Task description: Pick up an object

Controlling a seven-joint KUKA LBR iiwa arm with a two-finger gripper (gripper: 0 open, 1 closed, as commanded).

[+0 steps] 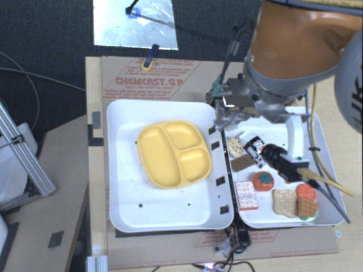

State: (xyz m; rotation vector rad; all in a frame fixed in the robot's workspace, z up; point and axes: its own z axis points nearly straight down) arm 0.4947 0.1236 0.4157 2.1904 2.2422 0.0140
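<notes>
The end effector [227, 117] hangs over the edge where the left bin [122, 200] meets the right bin [324, 152]. I cannot tell if it is open or closed. A toy cookie [234, 147] lies just below it in the picture, over brown cardboard [164, 79], a pale worktop [65, 152] and dark carpet [45, 21].

Left bin [130, 208]: we log one obstacle, a yellow plate [173, 154] at centre; bare floor runs round it, widest along the front. Right bin [278, 221]: crowded. Cookie [235, 147], tomato [263, 181], small box [245, 195] and toast [285, 203] lie close together, with narrow gaps only. The arm [300, 33] hangs over its back part.
</notes>
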